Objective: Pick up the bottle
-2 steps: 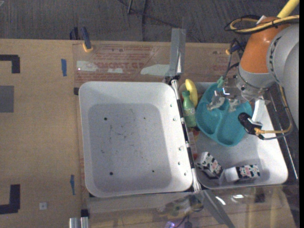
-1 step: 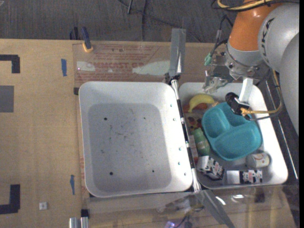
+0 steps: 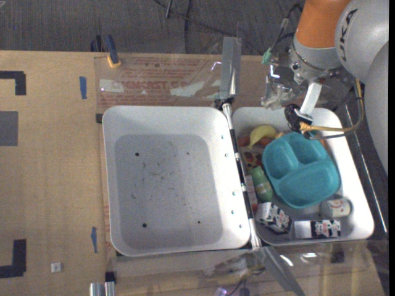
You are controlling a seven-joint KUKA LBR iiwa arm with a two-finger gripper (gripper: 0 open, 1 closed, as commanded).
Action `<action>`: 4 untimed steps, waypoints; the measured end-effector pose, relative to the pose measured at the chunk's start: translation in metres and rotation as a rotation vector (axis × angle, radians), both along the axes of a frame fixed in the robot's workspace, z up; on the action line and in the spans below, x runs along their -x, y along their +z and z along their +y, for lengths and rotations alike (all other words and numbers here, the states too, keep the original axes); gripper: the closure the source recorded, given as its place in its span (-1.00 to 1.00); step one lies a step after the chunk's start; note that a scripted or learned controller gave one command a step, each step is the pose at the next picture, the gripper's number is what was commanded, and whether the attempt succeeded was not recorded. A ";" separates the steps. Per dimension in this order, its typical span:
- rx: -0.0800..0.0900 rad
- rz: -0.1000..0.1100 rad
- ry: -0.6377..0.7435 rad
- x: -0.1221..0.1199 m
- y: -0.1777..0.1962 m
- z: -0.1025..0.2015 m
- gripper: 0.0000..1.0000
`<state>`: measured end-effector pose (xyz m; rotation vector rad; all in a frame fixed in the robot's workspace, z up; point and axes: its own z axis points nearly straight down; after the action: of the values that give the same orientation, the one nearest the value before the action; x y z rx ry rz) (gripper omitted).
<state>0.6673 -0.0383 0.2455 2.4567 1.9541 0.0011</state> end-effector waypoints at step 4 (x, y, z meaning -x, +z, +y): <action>0.004 -0.016 0.217 0.078 -0.141 -0.109 -1.00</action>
<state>0.5897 -0.1473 0.1048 2.2212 2.1996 0.0168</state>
